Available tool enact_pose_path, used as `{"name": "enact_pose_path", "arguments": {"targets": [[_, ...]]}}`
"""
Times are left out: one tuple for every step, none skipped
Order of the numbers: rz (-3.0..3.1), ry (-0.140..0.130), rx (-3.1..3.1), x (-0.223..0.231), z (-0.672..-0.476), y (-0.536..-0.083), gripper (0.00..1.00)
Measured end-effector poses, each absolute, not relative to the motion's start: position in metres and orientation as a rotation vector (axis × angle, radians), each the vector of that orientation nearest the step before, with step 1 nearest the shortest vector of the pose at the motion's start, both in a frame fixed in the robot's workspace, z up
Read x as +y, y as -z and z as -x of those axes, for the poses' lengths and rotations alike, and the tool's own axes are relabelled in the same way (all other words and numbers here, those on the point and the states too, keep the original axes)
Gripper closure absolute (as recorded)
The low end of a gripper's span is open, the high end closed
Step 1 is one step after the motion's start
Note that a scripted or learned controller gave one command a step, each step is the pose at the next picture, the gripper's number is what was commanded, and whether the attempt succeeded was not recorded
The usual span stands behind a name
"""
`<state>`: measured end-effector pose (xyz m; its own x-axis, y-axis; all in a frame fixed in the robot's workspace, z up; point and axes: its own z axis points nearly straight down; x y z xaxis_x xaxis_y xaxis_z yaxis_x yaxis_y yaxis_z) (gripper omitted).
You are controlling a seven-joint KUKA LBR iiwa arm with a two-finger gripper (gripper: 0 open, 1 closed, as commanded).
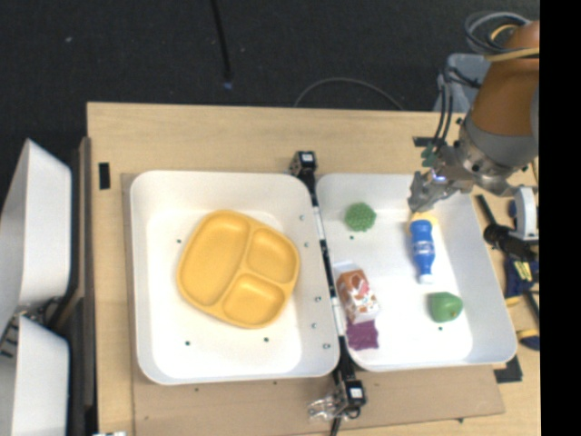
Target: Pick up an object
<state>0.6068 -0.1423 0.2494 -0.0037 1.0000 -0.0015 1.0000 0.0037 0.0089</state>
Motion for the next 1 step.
{"name": "enact_pose_path", "arguments": {"targets": [[-2.213,-0.005,2.223,-0.1433,-0.6080,-0.2858,1.00]]}}
